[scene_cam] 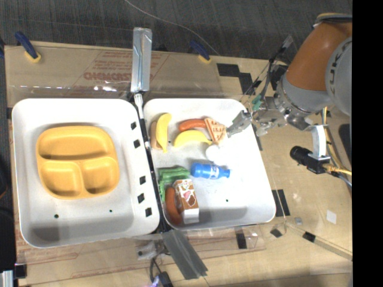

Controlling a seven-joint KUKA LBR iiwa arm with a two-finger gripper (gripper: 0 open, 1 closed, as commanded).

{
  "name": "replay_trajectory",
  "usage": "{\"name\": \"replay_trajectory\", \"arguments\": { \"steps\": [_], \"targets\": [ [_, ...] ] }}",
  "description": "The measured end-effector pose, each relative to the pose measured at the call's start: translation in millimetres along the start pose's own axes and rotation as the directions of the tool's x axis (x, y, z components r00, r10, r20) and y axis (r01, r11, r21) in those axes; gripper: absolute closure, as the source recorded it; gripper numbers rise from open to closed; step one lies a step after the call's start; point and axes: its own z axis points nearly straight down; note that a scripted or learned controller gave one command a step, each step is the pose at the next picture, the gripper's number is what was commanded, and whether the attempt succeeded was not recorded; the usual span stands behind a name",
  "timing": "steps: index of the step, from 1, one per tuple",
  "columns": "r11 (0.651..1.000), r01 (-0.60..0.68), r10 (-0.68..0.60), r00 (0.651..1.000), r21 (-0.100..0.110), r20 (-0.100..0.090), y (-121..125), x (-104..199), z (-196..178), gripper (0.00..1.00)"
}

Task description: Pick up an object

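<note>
We're seeing the gripper hanging over the right bin's upper-right corner, can't tell if open or shut, w/ nothing visibly in it, just beside the waffle piece, w/ bananas & blue bottle lying nearby.

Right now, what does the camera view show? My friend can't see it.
A robot arm's gripper hovers at the right bin's upper right edge, near toy food: bananas, a hot dog and a blue bottle. The left bin holds a yellow divided tray.
</note>
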Motion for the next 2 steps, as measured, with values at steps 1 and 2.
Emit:
{"name": "replay_trajectory", "arguments": {
  "steps": [1,2],
  "targets": [
    [0.932,-0.363,0.363,0.932,0.004,-0.002,31,34,148,0.00],
    [0.879,-0.477,0.477,0.879,0.005,0.001,69,77,157,0.00]
  ]
}}
